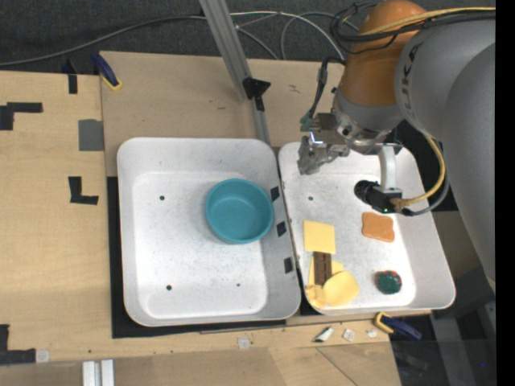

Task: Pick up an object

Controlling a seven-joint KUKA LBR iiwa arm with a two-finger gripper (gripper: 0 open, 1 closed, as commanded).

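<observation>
The jaws (pixel 312 161) hang over the far left corner of the right bin (pixel 425 215), close to the rim that meets the left bin (pixel 141 215); from this slanted view it cannot be told whether they stand wide or narrow, and nothing shows between them. Behind them rises the grey arm with its orange band (pixel 374 59), reaching in from the right, with a yellow cable looping down beside a black fitting (pixel 376 195) that hangs over the middle of the same bin. Just below that fitting lies an orange piece (pixel 378 227), apart from the jaws. To its left, nearer the bin's middle, a flat yellow square (pixel 319 236) rests on the floor, and touching its near edge a brown block (pixel 321 268) lies across a rounded yellow piece (pixel 336 289) at the near rim. A small dark green round thing (pixel 389 281) sits at the near right, well apart from the jaws. In the left bin a teal bowl (pixel 238 209) stands upright near its right side. Both bins lie side by side on the tan table (pixel 48 151), which carries black tape marks at the left.
</observation>
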